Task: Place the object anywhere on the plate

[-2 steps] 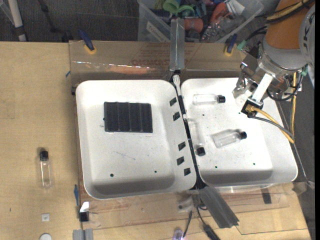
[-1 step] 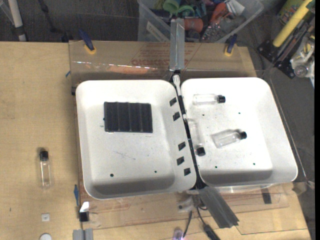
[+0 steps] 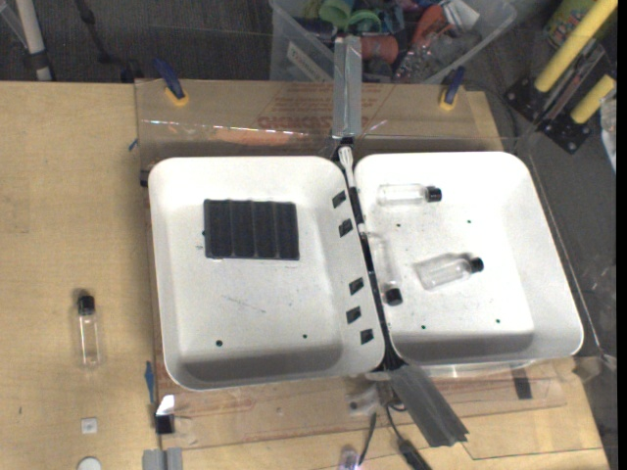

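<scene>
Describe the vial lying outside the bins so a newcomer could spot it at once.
Start at the left bin, which holds the black plate. On the wooden bench left of it lies one clear vial, black cap pointing away. The other vials lie in the right bin.

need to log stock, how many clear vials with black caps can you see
4. Two lie in the right bin: upper vial, lower vial. A third vial lies along that bin's left wall. The fourth vial lies on the bench, left of the bins.

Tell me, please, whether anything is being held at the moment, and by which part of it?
Nothing is held: two clear vials lie loose in the right bin, and the black plate lies in the left bin.
</scene>
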